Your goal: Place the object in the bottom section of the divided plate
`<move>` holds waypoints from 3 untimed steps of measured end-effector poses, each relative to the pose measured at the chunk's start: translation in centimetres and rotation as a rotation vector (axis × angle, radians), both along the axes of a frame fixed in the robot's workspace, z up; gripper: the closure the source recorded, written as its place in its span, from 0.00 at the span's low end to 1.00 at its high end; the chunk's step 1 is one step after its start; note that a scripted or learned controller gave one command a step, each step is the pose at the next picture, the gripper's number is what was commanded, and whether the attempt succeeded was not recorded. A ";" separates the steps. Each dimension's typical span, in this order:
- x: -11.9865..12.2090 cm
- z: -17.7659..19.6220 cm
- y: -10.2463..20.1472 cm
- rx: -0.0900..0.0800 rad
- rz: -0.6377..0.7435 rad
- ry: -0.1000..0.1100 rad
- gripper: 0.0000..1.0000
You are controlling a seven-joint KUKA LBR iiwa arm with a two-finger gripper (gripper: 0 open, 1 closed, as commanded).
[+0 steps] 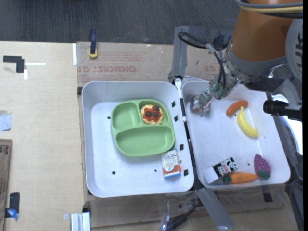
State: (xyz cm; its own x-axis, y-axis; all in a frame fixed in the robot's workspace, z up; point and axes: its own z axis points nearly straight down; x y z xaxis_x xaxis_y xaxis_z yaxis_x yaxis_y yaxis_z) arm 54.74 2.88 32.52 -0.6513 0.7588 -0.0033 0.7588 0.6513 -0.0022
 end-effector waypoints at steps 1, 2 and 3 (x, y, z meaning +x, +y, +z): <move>0.0 0.0 0.0 0.000 0.000 0.001 0.00; 0.1 0.8 0.0 -0.002 0.002 0.000 1.00; -5.5 -3.9 7.7 0.001 -0.187 0.003 1.00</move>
